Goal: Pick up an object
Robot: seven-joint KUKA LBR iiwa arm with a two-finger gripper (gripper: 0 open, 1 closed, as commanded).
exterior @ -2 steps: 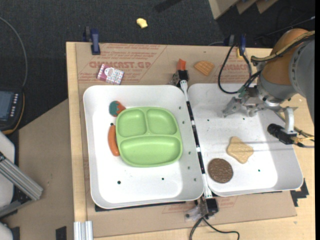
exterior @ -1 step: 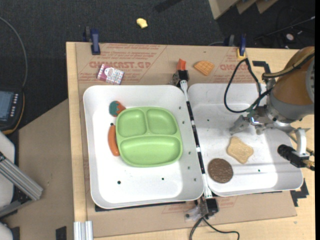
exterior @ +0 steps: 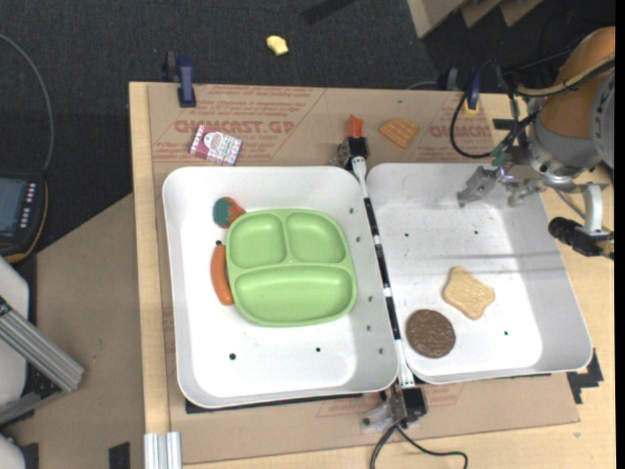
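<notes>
My gripper (exterior: 496, 190) hangs over the back edge of the right bin (exterior: 547, 262), open, with nothing between its fingers. Toward the front of that bin lie a tan toast-shaped piece (exterior: 469, 293) and a round brown cookie (exterior: 431, 332), both well in front of the gripper. The left bin (exterior: 195, 340) holds a green divided plate (exterior: 290, 265). An orange carrot-like piece (exterior: 222, 274) lies against the plate's left side. A small green and red item (exterior: 229, 211) sits at the plate's back left corner.
On the cardboard behind the bins lie a tan cracker (exterior: 397, 132) and a pink packet (exterior: 215, 145). An orange-topped clamp (exterior: 354, 137) stands at the bins' back joint. Blue clamps (exterior: 183, 78) grip the board's back edge. A yellow bit (exterior: 277, 44) lies on the floor.
</notes>
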